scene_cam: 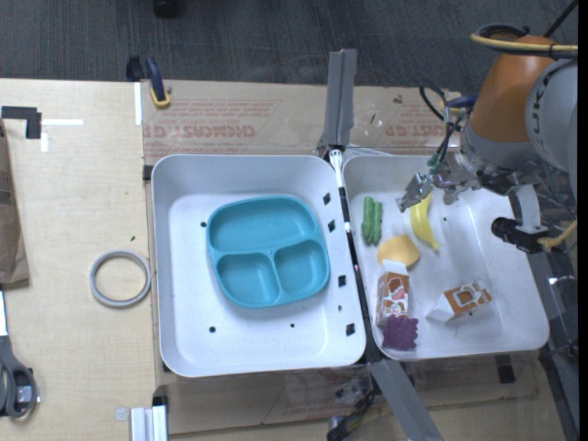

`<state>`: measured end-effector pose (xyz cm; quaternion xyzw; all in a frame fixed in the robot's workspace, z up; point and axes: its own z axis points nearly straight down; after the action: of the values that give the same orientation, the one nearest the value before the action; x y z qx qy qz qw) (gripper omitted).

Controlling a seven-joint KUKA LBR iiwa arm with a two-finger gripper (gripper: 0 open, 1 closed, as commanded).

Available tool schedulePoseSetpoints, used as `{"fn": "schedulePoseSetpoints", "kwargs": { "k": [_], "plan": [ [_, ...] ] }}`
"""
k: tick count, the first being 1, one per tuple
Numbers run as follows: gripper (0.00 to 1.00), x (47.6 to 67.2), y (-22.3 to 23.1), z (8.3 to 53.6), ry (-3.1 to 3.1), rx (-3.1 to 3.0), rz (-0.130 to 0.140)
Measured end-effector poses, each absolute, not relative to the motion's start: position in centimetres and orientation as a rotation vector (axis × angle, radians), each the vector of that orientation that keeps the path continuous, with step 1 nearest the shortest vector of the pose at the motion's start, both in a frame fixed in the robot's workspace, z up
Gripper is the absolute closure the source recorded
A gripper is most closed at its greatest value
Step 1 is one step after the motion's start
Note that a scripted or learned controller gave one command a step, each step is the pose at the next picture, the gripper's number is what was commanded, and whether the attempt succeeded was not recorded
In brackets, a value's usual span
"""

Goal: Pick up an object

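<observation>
Hovering over the far part of the right bin [514,333], the claw [421,191] hangs just above the upper end of a yellow banana [423,225]; whether it is apart or together cannot be told at this angle, and nothing is seen between its tips. The banana, the likeliest target, lies on the bin floor with its length running toward the near wall. By its look it is a light, smooth, curved toy, probably rigid and somewhat slippery; a grasp across the narrow middle, at right angles to the curve, should hold best. Just beside it lie a green pod-like piece [371,220] and a yellow wedge [400,250]; nearer are a small printed carton [393,294], a purple cluster [400,332] and an orange-and-white box [466,299]. The left bin [179,246] holds a blue divided tray [268,251].
</observation>
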<state>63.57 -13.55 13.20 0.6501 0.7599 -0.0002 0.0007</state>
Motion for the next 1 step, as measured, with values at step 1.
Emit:
{"fn": "schedulePoseSetpoints", "kwargs": {
  "k": [1],
  "plan": [
    [0.00, 62.67, -10.77, 9.10, 2.418, 2.008, -0.002]
  ]
}}
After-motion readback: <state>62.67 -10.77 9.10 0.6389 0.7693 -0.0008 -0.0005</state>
